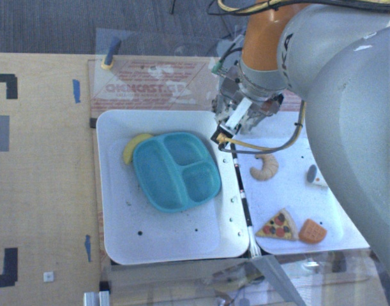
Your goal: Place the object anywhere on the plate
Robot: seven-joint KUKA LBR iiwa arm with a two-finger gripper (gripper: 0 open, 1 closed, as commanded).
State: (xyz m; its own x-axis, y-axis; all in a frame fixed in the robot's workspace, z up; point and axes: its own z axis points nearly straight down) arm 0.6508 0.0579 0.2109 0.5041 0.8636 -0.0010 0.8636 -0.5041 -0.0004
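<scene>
Step in hand: pre-grasp, I'd say. Nothing is on the plate (172, 171) yet.

Layout:
- The teal divided plate sits in the left bin (118, 225), with all of its compartments bare.
- A banana (132, 146) lies in that bin too, touching the plate's upper-left rim and partly hidden by it. It's off the plate.
- The right bin (290, 193) holds a croissant (266, 167) near the divider. A pizza slice (277, 225) and an orange piece (312, 232) sit just beside each other at the near edge. A small grey item (311, 173) is partly hidden by the arm, so I can't ID it.

The hand (251, 115) hangs over the far end of the divider between the bins, on the right-bin side. Its state I cannot tell, because the wrist body blocks the view from this angle. I see nothing carried beneath it.

The task sentence doesn't say which object is the target. My guess is the croissant: it's the nearest to the hand and apart from the other items, so access is clean.

Next move, as I judge it:
- Shift toward the near side, over the croissant.
- Descend and close across its narrow middle.
- Lift clear of the bin wall and cross the divider to the left.
- Release over any plate compartment.

Risks:
- The curved croissant could slip or rotate out of the grip.
- The divider rim is close to the approach path.
- The plate lies skewed in its bin, so aim at its centre and not at the bin's centre.
</scene>
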